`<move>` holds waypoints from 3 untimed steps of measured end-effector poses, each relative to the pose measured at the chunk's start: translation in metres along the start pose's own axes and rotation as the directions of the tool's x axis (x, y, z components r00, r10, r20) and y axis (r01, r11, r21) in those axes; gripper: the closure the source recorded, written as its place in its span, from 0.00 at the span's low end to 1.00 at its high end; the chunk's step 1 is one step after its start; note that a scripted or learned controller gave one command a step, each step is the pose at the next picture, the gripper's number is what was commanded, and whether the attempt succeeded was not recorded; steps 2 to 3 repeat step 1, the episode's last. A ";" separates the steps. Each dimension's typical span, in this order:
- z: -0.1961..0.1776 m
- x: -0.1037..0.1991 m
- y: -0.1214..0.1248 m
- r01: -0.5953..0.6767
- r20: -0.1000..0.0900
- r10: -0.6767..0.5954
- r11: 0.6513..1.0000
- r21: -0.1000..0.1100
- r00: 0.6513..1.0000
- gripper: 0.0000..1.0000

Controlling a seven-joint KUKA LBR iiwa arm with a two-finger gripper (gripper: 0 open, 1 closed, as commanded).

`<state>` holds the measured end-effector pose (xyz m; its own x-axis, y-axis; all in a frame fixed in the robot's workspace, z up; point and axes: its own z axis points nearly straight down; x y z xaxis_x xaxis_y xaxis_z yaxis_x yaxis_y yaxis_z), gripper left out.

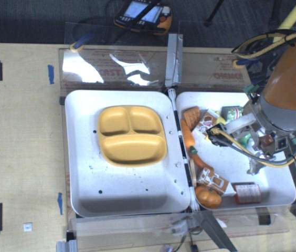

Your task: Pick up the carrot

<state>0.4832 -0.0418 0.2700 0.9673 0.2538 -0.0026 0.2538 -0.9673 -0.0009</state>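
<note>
Hand poised over right bin, carrot not yet taken.

The grey two-finger hand [257,161] hangs in the right-hand shallow white plastic bin [284,190]; whether its fingers are apart, I cannot tell. The slim orange carrot [188,138] lies toward nine o'clock, along the bin's left wall, long axis twelve-to-six.

Arm [289,83] cut off at right edge — claw [254,167] fingers unclear.
</note>
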 end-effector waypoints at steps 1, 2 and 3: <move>0.085 0.005 -0.035 -0.012 0.002 0.012 1.000 0.002 1.000 0.00; 0.085 0.005 -0.035 -0.012 0.002 0.012 1.000 0.002 1.000 0.00; 0.085 0.005 -0.035 -0.012 0.002 0.012 1.000 0.002 1.000 0.00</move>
